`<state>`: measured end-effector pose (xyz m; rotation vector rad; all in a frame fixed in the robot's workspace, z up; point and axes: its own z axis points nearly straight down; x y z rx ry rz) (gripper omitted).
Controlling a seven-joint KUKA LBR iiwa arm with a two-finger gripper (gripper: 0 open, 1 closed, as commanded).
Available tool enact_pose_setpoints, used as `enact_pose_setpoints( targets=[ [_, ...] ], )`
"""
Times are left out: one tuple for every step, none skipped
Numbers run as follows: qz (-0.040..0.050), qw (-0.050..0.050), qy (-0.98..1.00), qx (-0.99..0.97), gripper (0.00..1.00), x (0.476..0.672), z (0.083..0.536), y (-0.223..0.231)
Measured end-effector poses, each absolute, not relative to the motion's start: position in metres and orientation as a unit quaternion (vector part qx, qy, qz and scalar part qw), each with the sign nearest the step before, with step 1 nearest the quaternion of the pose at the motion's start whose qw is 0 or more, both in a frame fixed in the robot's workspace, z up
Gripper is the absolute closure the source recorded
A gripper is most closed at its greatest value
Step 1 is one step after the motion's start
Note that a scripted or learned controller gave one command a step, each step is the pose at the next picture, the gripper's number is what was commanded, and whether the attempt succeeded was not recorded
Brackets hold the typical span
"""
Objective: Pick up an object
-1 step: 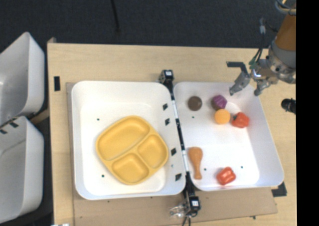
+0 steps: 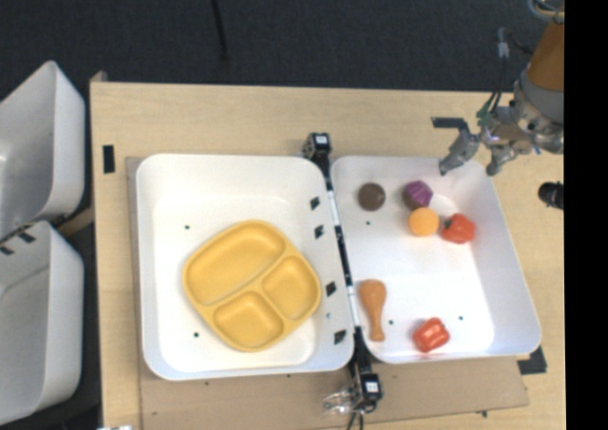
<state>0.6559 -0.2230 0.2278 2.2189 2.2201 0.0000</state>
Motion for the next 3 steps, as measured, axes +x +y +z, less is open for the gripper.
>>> enact_pose_setpoints(
  targets=[
    [-0.0012,0.000,0.708,0.706,0.00,0.654,0.173,-0.215],
    [-0.0017,0.000,0.709,0.705,0.00,0.663,0.119,-0.216],
    [-0.0010,0.001,0.710,0.705,0.00,0.663,0.101,-0.217]
  ],
)
